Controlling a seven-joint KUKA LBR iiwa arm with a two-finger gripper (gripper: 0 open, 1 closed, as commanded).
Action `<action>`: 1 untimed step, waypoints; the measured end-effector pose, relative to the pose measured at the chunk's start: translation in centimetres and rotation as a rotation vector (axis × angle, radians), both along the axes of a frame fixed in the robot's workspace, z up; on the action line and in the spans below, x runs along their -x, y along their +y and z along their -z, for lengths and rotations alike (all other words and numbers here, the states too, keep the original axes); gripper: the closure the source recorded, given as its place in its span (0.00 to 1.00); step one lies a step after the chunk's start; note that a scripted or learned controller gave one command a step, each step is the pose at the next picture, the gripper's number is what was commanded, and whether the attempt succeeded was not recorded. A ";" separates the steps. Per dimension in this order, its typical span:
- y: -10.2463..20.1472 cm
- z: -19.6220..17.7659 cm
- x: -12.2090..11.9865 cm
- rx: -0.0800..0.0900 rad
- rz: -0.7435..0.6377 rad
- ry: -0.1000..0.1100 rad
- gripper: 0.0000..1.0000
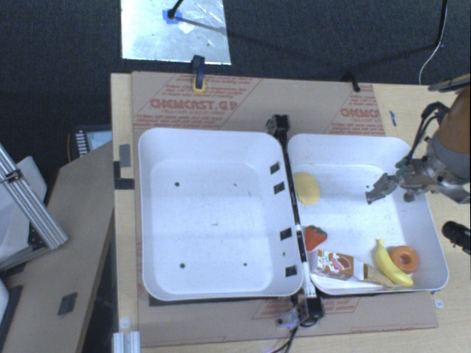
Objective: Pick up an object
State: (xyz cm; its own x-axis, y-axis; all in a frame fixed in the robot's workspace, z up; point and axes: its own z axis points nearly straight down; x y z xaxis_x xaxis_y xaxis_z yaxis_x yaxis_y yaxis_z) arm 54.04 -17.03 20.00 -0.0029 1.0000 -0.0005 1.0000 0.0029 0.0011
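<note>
The right bin (346, 147) holds a pale yellow lemon (307, 187) near its left wall, a red strawberry (315, 237) below it, a small printed packet (335, 265) at the front, and a yellow banana (389, 262) beside an orange ring (403, 258) at the front right corner. My gripper (380, 187) hangs over the right half of this bin, coming in from the right edge, well apart from the lemon and above the banana. Nothing shows between its dark fingers.
The left bin (151, 197) lies beside the right one, with a black clip strip (287, 197) along the shared wall. Cardboard (221, 101) underlies both bins. A yellow clamp (199, 76) stands at the back edge. Cables (441, 20) hang at the upper right.
</note>
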 end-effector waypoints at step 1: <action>6.1 2.7 3.1 -0.004 -0.006 0.004 0.00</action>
